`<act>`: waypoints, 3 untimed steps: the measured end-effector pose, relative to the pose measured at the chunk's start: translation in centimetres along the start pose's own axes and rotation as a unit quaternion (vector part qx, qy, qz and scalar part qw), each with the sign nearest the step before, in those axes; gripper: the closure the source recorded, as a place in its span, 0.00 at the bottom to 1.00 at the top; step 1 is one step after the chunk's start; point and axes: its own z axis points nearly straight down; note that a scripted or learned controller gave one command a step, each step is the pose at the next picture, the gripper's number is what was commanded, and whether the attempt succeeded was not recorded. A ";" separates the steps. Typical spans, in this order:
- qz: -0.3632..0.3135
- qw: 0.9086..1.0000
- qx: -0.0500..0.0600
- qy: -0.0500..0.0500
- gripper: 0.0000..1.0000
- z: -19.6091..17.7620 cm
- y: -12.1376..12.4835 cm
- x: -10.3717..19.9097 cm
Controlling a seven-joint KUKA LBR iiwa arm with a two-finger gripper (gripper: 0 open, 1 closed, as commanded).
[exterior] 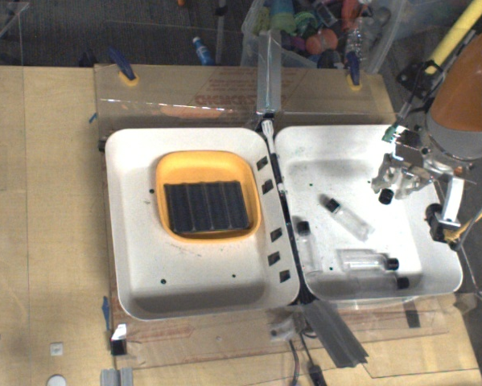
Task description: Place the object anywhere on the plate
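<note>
Camera view: two white bins sit side by side. The left bin [136,280] carries one orange plate [170,170] bearing a dark ribbed block [207,207]. In the right bin [337,147] lie two clear black-capped vials [345,216], [368,260], with open floor around them. The gripper [401,175] hovers near the right rim; whether it is open or grasping anything, I cannot tell.

wooden bench [39,215] is seen bearing two white bins: left bin [136,280] at 9 o'clock, right bin [321,147] at 3 o'clock, touching.
</note>
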 end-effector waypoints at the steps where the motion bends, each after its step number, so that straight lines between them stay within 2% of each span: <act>1: -0.082 0.997 -0.001 0.000 1.00 -0.2 5.9 2.8; 2: -0.151 0.988 -0.002 0.000 1.00 -1.3 7.1 4.8; 3: -0.278 0.961 -0.003 0.000 1.00 -3.7 6.8 5.5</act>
